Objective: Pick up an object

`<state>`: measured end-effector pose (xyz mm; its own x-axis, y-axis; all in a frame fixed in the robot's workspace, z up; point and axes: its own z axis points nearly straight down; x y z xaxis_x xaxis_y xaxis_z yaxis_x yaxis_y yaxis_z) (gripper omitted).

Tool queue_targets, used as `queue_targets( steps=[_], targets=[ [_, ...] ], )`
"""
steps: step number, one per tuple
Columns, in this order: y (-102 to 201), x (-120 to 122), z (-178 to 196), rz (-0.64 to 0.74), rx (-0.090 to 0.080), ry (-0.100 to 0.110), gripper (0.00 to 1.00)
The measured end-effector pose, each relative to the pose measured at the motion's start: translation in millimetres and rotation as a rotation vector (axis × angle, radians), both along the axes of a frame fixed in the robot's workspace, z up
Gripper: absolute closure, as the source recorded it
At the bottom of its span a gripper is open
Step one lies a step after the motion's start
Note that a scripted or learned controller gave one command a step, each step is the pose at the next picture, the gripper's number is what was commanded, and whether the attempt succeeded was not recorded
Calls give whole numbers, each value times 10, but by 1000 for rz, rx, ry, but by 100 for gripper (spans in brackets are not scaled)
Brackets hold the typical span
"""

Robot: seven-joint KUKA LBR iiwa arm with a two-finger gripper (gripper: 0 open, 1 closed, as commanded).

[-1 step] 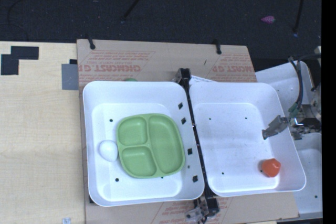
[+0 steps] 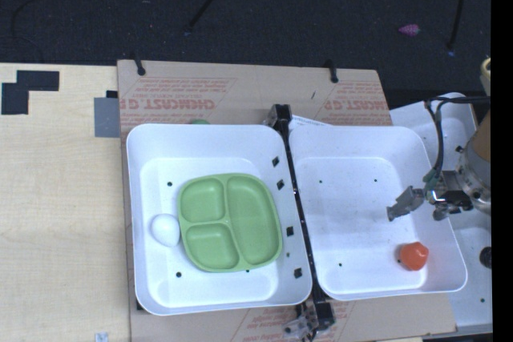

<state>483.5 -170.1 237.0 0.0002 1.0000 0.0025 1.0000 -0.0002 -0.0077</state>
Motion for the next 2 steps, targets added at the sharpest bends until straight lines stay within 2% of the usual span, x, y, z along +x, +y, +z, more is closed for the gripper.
queue_targets(
  steps=[2],
  targets=[
    [-53,-68,-1241,0,1,0,0]
  ],
)
